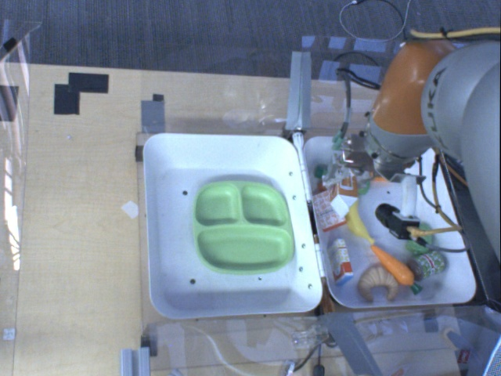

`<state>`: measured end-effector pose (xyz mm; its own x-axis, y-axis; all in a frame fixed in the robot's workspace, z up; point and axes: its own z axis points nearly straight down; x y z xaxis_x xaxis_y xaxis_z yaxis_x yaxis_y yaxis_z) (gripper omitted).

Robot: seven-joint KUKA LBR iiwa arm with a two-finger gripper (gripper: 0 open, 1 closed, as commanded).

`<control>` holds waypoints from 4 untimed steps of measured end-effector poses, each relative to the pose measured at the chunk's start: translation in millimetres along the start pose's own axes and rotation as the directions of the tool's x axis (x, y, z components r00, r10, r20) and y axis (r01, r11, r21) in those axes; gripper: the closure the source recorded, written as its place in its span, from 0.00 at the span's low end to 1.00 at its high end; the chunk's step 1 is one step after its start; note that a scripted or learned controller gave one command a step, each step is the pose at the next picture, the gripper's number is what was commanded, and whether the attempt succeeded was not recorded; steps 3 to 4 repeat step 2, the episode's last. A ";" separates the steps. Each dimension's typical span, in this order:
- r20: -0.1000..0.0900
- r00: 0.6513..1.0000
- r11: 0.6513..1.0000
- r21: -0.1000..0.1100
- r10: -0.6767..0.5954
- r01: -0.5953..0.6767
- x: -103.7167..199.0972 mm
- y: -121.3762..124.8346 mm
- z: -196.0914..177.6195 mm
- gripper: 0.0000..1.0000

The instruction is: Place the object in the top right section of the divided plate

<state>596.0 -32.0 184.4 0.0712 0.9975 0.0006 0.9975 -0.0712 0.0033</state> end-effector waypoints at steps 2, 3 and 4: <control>0.001 0.962 0.962 0.001 0.273 -0.273 93.7 24.2 0.0 0.00; 0.001 0.962 0.962 0.001 0.273 -0.273 93.7 24.2 0.0 0.00; 0.001 0.962 0.962 0.001 0.273 -0.273 93.7 24.2 0.0 0.00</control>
